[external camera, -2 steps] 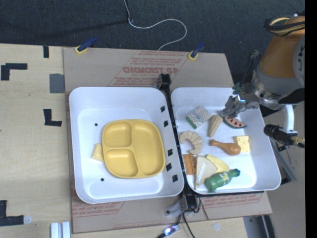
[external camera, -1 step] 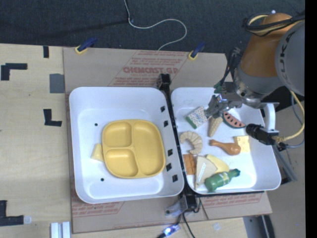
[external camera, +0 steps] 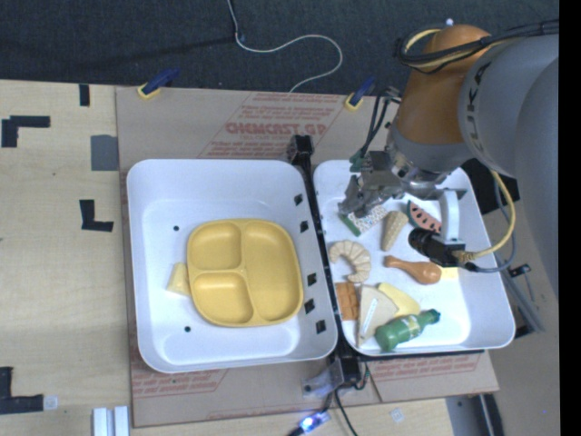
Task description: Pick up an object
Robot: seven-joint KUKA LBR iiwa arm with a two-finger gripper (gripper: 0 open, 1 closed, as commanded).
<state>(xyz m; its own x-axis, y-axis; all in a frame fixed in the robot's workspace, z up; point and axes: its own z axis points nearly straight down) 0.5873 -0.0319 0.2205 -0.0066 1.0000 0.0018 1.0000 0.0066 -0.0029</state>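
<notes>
Yellow plate (external camera: 245, 271) in the left bin (external camera: 154, 198), is that all that's over there?

Nearly. It is a divided plate lying flat in the middle, and a pale yellow wedge (external camera: 177, 278) peeks out from under its left edge.

And the things to pick from?

All in the right bin (external camera: 481, 316). A speckled grey piece (external camera: 356, 221) lies at the far left of it, close to the wall shared with the other bin. Just nearer than that is a tan curled pastry (external camera: 352, 257), and a pale corn cob (external camera: 391, 229) sits to its right. A watermelon slice (external camera: 423, 216) is further right, with a brown drumstick (external camera: 413, 268) nearer than it. At the near end lie an orange block (external camera: 346, 300), a cheese wedge (external camera: 395, 300) and a green bottle (external camera: 406, 329) on its side.

Where is the arm (external camera: 445, 89)?

It reaches in from the right, over the far part of the right bin. The gripper (external camera: 366, 205) points down right above the speckled grey piece.

Has it got hold of it?

I cannot tell. From this angle, whether the gripper is spread or closed is not clear, and nothing visibly sits in its grasp.
</notes>
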